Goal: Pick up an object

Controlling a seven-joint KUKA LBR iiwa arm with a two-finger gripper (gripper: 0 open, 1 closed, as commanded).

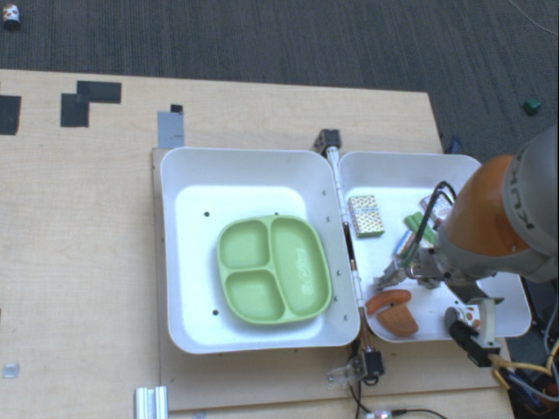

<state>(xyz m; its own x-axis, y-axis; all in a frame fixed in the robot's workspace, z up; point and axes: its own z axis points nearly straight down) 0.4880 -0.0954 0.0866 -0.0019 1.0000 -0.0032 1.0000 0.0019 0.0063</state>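
Hand (390,278) low in right bin (515,317), near its front edge, poised over orange sausage (388,301); grip state unclear. Patterned block (366,215) sits toward back. Green tray (274,269) in left bin (188,260).

light: bright, even | glare: white bins (175,260) washed out | shadows: soft | focus: slightly soft

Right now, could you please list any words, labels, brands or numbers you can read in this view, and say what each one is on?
No text can be read anywhere in this view.
Small patterned box in the right bin: speckled print, too small and blurred to read.
Green divided plate in the left bin: no lettering to be made out.
Dark patches on the bench: plain.
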